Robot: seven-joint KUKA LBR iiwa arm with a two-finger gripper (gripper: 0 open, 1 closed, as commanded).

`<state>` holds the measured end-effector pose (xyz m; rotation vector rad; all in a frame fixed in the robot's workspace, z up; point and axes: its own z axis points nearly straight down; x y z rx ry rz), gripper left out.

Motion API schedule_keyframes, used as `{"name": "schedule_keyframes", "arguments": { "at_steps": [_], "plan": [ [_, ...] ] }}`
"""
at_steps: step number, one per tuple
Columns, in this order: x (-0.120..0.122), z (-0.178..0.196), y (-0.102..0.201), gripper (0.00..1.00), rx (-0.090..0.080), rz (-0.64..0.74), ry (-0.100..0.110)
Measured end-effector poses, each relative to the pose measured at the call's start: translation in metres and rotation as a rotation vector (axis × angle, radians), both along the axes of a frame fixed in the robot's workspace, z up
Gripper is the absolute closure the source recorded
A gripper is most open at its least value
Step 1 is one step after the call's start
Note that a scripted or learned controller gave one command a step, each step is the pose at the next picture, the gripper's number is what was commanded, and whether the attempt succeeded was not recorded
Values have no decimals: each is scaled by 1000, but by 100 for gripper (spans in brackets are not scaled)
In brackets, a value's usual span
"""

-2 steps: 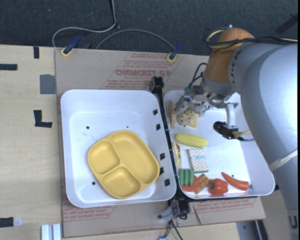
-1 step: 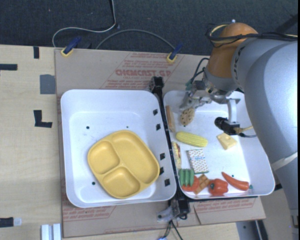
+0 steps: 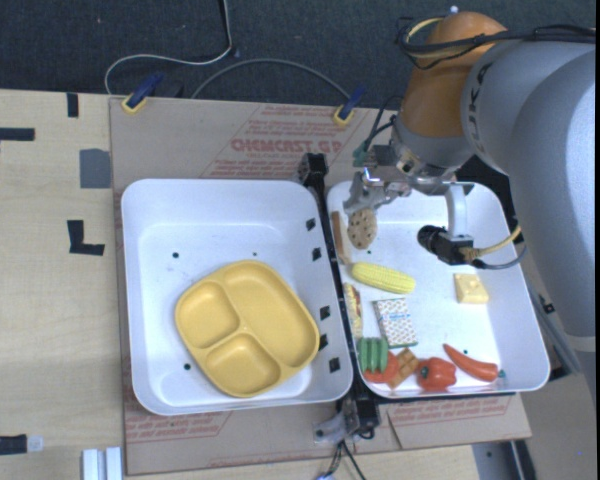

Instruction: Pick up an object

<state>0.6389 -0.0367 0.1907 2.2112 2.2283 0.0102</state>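
Bright even overhead light, soft shadows, slightly soft focus, mild glare

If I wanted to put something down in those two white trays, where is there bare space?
The left bin has bare floor along its back, above the yellow divided plate. In the right bin, a bare patch lies between the corn cob, the cheese cube and the red chili. Its left side and front edge are crowded with food, and the gripper hovers near the back-left corner.

A pale wooden surface [image 3: 40, 298] carries black tape marks [image 3: 80, 240] and a printed cardboard sheet [image 3: 240, 143] held by blue and yellow clamps [image 3: 140, 96]. Behind lies dark carpet [image 3: 100, 18], crossed by a thin cable [image 3: 220, 28].
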Motion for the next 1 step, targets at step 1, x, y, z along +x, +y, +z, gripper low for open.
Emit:
{"name": "schedule_keyframes", "arguments": {
  "at_steps": [1],
  "plan": [
    [-1,-7,-5,0,-2,-6,8]
  ]
}}
